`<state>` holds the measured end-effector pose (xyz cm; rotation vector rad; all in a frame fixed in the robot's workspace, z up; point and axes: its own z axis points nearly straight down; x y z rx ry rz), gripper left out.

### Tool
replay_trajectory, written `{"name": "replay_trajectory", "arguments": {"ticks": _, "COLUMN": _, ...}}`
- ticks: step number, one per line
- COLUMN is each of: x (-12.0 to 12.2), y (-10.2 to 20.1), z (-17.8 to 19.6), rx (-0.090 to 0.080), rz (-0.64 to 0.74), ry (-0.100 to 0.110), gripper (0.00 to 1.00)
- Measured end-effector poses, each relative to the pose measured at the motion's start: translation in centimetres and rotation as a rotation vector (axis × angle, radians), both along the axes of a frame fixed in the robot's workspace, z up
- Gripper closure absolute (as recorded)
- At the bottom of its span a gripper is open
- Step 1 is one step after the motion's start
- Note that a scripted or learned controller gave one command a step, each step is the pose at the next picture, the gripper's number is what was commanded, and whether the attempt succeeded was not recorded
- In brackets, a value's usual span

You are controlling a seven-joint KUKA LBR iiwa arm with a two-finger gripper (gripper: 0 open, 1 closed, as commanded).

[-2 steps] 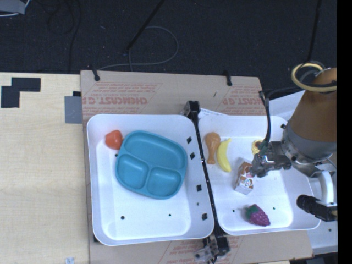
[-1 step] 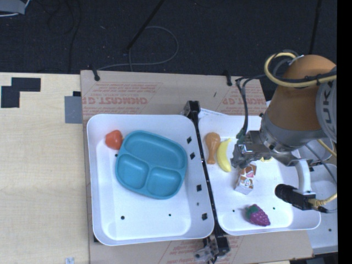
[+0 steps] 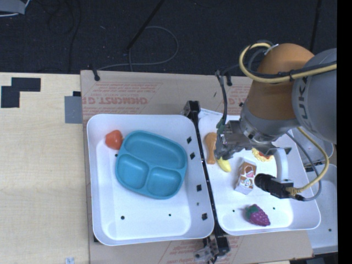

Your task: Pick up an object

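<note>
- The two white bins sit side by side on a brown cardboard sheet [image 3: 132,89], which lies on the pale wooden bench [image 3: 38,180].
- The arm [image 3: 278,92] reaches in from the right. Its orange band stands over the far part of the right bin [image 3: 228,205].
- The gripper [image 3: 226,146] hangs low over the left part of the right bin, near the black divider [image 3: 201,169] between the bins.
- From this angle the gripper is a dark cluster, and I cannot tell whether it is open or closed. Nothing can be seen in its grasp.
- A toy banana [image 3: 224,165] lies on the bin floor just below the gripper in the picture, its yellow end poking out toward the near side. Whether the gripper touches it cannot be judged.
- An orange-brown bread roll [image 3: 210,143] lies just left of the gripper, close to the bin's left wall.
- A small carton [image 3: 246,177] with a brown and white print stands tilted near the middle of the right bin, just right of the banana and apart from it.
- A purple bunch of grapes [image 3: 257,215] lies near the front wall of the right bin, well apart from the gripper.
- A yellow and orange item [image 3: 263,156] is partly hidden under the wrist, too covered to name.
- The left bin [image 3: 143,216] holds a blue divided plate [image 3: 151,164] with three compartments, lying flat near its middle.
- An orange-red tomato [image 3: 114,139] sits just beside the plate's far left corner.
</note>
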<state>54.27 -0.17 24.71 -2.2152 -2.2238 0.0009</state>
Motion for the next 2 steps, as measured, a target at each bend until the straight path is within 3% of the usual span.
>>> {"name": "replay_trajectory", "arguments": {"ticks": 2, "x": 2.2, "y": 9.2, "z": -1.0, "rx": -0.001, "rz": 0.000, "ry": 0.001, "gripper": 1.00}}
